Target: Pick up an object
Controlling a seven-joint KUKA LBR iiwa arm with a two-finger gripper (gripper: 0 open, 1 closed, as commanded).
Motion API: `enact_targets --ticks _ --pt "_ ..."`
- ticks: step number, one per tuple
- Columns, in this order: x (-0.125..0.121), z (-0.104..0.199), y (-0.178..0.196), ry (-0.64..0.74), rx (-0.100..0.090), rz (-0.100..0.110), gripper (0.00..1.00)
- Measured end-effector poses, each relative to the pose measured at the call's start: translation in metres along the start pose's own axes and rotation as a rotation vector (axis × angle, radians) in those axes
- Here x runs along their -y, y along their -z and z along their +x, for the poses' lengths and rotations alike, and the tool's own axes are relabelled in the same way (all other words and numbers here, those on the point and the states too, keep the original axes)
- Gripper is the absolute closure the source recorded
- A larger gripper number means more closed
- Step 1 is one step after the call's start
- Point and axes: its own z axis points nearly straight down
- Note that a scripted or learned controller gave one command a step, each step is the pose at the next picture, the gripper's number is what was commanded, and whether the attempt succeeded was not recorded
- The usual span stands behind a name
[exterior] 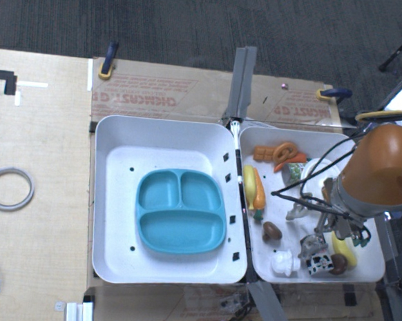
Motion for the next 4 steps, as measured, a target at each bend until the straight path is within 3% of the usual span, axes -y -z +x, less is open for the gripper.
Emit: enact_targets --ticks 1,2,3,4 --pt "-0.023 -0.079 0.001 -0.044 0.003 0.0 0.0" --pt "-0.038 -0.101 0.001 -0.05 0.004 0.001 0.0" --pt "-0.017 -0.032 0.002 -0.144 0.0 0.001 0.0" --pt "0.009 -0.128 0.005 -0.142 0.002 0.001 0.0"
